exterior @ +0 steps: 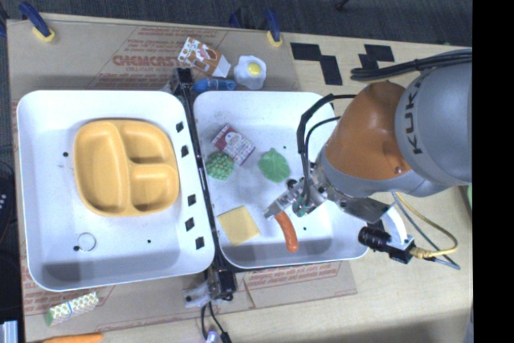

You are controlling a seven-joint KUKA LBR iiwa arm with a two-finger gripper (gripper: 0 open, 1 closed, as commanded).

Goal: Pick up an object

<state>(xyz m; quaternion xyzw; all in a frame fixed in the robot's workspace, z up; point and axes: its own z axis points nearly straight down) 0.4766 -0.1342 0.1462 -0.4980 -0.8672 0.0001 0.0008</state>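
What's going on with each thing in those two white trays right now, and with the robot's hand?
Yellow divided plate: lying flat in the left bin.
Red and white packet: flat in the right bin.
Two green toys: resting apart.
Yellow block: flat near the front wall.
Orange carrot: lying under the gripper.

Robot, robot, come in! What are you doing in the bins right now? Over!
Gripper low in right white bin, over orange sausage-shaped toy. Grasp unconfirmed. Pale yellow cheese-like block and green leafy toy close by, apart.
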